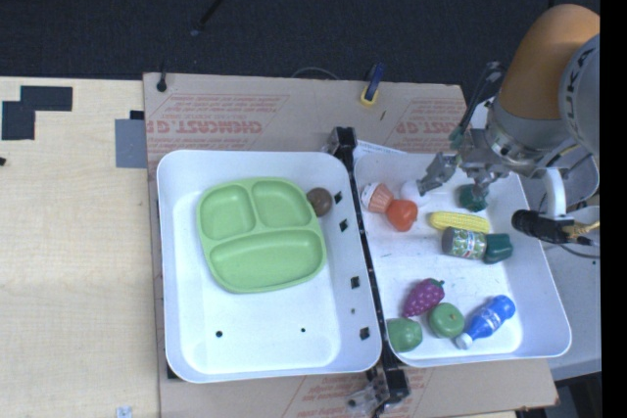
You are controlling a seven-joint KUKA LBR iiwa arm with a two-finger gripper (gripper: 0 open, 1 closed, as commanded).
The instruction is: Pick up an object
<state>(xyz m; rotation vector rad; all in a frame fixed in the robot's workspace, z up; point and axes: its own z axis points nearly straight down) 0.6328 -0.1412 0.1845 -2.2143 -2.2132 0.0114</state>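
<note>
My gripper (pixel 457 181) hangs over the far part of the right bin (pixel 549 308), its fingers spread open with nothing between them. One fingertip (pixel 434 177) points towards a red-orange tomato-like toy (pixel 402 213). A small dark teal object (pixel 473 200) lies just under the other finger. In front of the gripper lie a yellow corn cob (pixel 458 221) and a small jar with a green cap (pixel 475 245). Nearer the front are purple grapes (pixel 423 296), a green apple (pixel 447 319), another green fruit (pixel 405 335) and a blue bottle (pixel 487 319).
A white and orange cup-like toy (pixel 375 199) sits by the divider between the bins. The left bin (pixel 186 308) holds a green divided plate (pixel 263 233) and a brown ball (pixel 319 201). Cardboard lies under both bins.
</note>
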